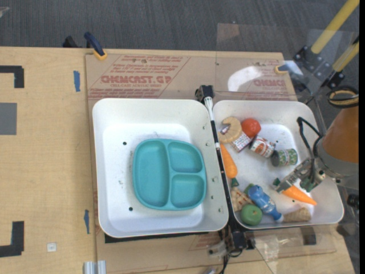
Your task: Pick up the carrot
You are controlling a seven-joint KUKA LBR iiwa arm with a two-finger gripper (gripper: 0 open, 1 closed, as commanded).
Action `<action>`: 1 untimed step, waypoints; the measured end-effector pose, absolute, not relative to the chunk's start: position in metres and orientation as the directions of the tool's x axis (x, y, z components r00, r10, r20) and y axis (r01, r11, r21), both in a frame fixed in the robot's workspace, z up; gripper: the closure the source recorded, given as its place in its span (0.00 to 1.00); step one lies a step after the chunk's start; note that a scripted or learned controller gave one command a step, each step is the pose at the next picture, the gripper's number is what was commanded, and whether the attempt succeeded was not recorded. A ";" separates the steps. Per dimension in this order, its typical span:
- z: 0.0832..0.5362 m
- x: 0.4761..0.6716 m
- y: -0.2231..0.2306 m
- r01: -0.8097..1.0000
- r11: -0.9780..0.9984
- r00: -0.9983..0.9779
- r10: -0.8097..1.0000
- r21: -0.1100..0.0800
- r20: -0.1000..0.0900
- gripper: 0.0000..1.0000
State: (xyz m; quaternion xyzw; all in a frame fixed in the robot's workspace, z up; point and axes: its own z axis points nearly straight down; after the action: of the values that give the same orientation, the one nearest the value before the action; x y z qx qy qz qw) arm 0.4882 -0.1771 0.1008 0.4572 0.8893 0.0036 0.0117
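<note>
Carrot (228, 163) lies in the right bin (328, 205), hard against that bin's left wall beside the divider between the two bins. Its long axis runs nearly up and down the camera view, tilted a little so the upper end leans left, with a bagel-like ring (231, 128) just above it and a cracker-like piece (238, 197) just below.

A second orange, carrot-shaped piece (299, 194) lies at the far right of the same bin, its long axis running left to right with the tip pointing right. The gripper (302, 178) sits directly over that piece, low in the bin; its dark fingers blur into the toys around them, so I cannot tell their spread, nor whether anything is between them.

From the gripper, the carrot by the wall is well apart to the left and slightly up the view, across a can (263, 148), a blue bottle (264, 201) and a green ball (251, 214). Reaching it would, I judge, mean crossing the bin and straddling the carrot's width, with little room on the wall side.

The left bin (108, 170) holds a teal divided plate (169, 174).
</note>
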 end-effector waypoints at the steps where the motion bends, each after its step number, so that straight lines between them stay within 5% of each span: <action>1: 0.186 0.500 -0.079 0.868 0.496 -0.496 0.868 0.007 -0.002 1.00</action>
State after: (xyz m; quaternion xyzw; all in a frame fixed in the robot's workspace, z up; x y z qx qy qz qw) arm 0.5003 -0.0789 0.1858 0.5018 0.8650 0.0026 0.0024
